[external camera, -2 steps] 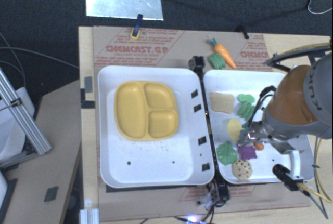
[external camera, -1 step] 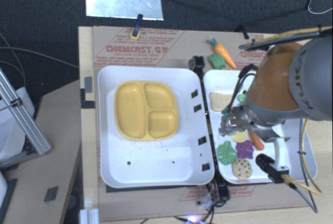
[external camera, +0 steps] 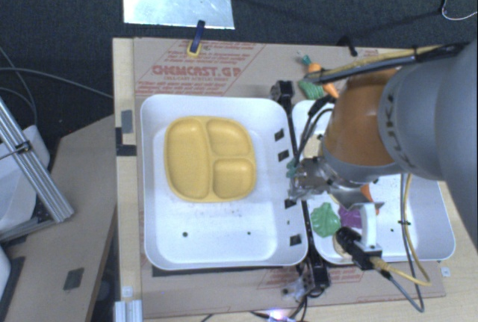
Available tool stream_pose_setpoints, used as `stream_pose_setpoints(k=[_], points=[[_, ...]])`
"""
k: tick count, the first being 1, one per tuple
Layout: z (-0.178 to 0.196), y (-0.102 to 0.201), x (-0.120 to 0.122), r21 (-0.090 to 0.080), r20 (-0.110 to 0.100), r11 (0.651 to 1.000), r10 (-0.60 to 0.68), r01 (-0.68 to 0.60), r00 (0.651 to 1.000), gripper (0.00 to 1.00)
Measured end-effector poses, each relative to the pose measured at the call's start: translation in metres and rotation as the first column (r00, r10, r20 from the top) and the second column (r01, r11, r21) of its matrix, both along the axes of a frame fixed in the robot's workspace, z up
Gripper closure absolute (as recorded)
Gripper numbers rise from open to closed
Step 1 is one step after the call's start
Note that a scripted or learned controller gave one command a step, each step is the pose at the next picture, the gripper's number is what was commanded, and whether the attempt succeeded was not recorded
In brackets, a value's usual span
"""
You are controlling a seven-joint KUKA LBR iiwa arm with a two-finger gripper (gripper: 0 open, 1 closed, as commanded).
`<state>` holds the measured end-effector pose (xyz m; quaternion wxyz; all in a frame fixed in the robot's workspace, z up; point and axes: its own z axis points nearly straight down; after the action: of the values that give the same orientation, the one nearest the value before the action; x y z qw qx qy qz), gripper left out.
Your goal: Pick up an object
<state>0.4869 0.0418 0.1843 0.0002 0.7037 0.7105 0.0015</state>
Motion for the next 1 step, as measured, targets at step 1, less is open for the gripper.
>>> stream_pose_setpoints(k=[1], points=[[-0.0002, 0.0471, 0.0009, 0.000, -0.001, 1.000, -0.001, 0.001, 1.000, 1.00]])
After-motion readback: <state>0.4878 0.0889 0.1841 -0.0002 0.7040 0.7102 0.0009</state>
